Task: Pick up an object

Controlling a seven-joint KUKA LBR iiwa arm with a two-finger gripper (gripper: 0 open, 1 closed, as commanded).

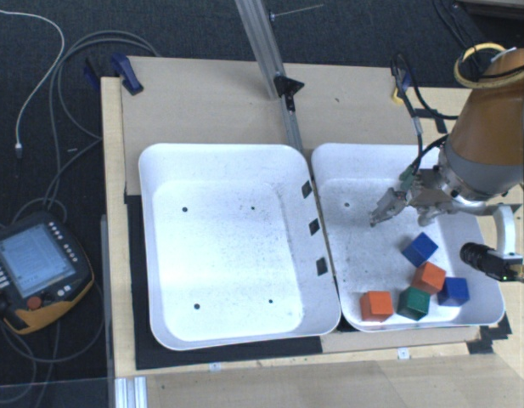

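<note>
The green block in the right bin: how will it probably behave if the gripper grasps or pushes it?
The green block looks like a stiff cube with flat faces, so it should slide, not roll. It touches an orange block, which would probably shift too. It looks small, so probably light.

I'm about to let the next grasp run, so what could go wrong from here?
1. The blocks are crowded in the right bin's near corner: the orange block touches the green block and a blue block, so a descent may nudge neighbours or catch two.
2. That cluster sits near the bin wall, which could block the end effector.
3. The end effector hovers over bare floor, apart from every block; closing here grabs nothing.
</note>
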